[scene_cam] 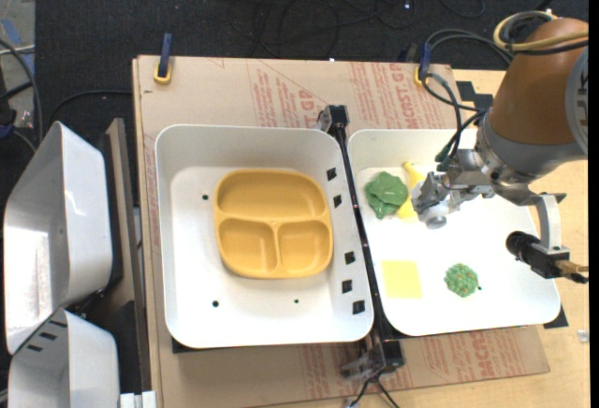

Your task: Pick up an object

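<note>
Green lump [386,194] lies in the right bin [510,303], just beside the claw [432,213] on the side facing the left bin [187,210]; from this angle it looks close to the claw but not between its tips. A small yellow bit [412,175] sits just beyond the claw toward the far rim, touching the lump's edge. Below the claw, toward the near rim, a flat yellow square [401,279] rests on the bin floor, and a green ball [461,280] lies near it, almost straight under the claw in the picture; both are well apart from the claw. Nothing shows in the claw's grasp. Whether the claw is wide or narrow cannot be told, since the wrist hides the gap. The arm [538,107] comes in from behind the claw, its orange band above the grey wrist. Well away from the claw, past the lump and the divider, a yellow tray [274,221] with three compartments lies in the middle of the left bin
</note>
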Robot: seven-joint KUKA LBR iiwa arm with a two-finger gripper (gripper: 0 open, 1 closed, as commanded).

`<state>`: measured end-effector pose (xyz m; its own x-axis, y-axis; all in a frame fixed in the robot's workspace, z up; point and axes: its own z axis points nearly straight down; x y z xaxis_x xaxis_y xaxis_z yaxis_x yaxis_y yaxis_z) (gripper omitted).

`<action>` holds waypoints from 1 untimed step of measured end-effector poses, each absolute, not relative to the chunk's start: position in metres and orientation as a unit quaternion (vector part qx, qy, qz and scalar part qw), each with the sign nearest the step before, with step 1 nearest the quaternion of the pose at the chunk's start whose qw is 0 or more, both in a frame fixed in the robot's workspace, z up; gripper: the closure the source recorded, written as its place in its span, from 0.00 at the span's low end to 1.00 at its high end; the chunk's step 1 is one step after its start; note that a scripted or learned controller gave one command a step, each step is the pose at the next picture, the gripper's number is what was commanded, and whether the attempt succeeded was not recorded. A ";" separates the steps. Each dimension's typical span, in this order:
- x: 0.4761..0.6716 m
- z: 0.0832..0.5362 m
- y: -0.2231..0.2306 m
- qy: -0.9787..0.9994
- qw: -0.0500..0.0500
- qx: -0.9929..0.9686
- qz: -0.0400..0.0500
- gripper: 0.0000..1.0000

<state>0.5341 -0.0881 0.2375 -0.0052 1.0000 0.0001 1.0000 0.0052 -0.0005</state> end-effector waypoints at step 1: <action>0.542 0.226 -0.035 -0.709 0.001 -0.705 0.001 1.00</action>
<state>0.5417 -0.0350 0.2262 -0.0046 1.0000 0.0000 1.0000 0.0046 -0.0016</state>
